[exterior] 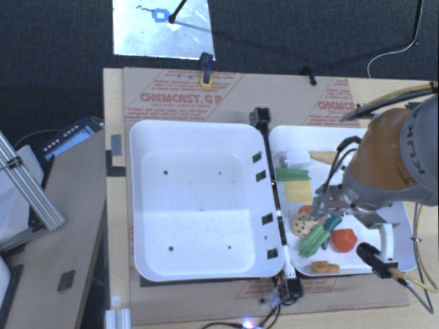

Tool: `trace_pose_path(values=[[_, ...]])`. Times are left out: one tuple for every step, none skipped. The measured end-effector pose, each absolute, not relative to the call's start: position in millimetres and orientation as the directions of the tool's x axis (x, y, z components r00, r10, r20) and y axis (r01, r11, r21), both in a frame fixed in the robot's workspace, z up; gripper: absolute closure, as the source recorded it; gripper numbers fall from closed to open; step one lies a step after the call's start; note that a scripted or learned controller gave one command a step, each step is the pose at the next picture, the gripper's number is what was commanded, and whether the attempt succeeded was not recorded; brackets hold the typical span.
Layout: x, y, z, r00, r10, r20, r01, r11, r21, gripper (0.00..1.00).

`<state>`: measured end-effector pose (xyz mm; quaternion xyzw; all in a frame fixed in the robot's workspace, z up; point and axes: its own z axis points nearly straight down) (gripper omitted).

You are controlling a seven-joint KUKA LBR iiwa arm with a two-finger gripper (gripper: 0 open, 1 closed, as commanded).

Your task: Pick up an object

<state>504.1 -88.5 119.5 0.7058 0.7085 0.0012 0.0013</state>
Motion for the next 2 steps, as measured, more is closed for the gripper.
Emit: trace_pose_path(values=[[496.6,-84.0,100.4,-0.001,1.0,-0.001,1.0,0.001,0.005,1.0],[498.2,-84.2,112.1,-0.003,1.0,-0.001,1.0,0.003,0.009,1.0]])
